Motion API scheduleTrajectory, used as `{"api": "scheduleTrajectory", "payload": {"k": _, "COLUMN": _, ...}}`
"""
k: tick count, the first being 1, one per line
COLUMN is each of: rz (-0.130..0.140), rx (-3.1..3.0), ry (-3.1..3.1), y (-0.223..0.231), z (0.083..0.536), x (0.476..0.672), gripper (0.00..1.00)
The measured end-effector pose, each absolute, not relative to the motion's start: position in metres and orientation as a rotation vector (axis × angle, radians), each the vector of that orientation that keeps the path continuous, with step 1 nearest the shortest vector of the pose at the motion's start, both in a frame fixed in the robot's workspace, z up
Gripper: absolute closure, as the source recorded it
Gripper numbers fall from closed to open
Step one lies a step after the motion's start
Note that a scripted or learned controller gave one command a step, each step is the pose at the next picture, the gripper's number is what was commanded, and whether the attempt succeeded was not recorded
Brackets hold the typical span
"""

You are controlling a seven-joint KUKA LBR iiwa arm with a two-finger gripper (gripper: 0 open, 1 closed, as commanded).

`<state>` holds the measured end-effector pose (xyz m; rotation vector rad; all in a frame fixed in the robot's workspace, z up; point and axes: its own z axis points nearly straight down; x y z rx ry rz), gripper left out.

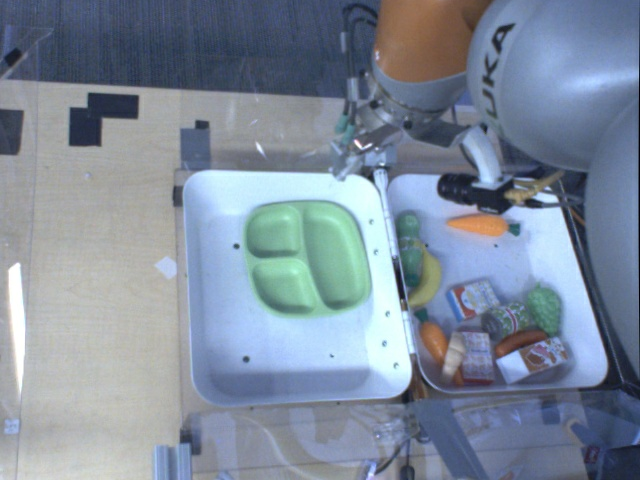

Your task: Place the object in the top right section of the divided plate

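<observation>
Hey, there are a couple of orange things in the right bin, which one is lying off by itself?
The carrot near the bin's far edge, with a green tip. It has bare white floor around it, while the other orange piece sits packed against the boxes at the near end.

Two bins (205, 368), roughly ten toys (480, 225)

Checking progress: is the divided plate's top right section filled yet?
Not yet. The green divided plate in the left bin shows bare sections, nothing resting in any.

Bright even overhead light, soft shadow inside the left bin (215, 368), glare streaks on the bench (90, 298), slightly soft focus
</observation>
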<state>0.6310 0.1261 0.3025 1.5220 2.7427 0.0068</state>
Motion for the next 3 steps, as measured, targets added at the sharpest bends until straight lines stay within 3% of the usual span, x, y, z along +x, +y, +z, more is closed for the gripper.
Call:
{"api": "scheduleTrajectory", "payload": {"k": 1, "rz": 0.002, "rx": 1.45, "ry": 2.787, "y": 0.187, "z": 0.195, "x": 0.579, "gripper": 1.0}}
{"api": "scheduleTrajectory", "payload": {"k": 2, "rz": 0.006, "rx": 1.129, "ry": 2.929, "y": 0.228, "z": 0.166, "x": 0.594, "gripper": 1.0}}
{"api": "scheduleTrajectory", "payload": {"k": 3, "rz": 0.008, "rx": 1.122, "ry": 2.929, "y": 0.232, "z": 0.185, "x": 0.644, "gripper": 1.0}}
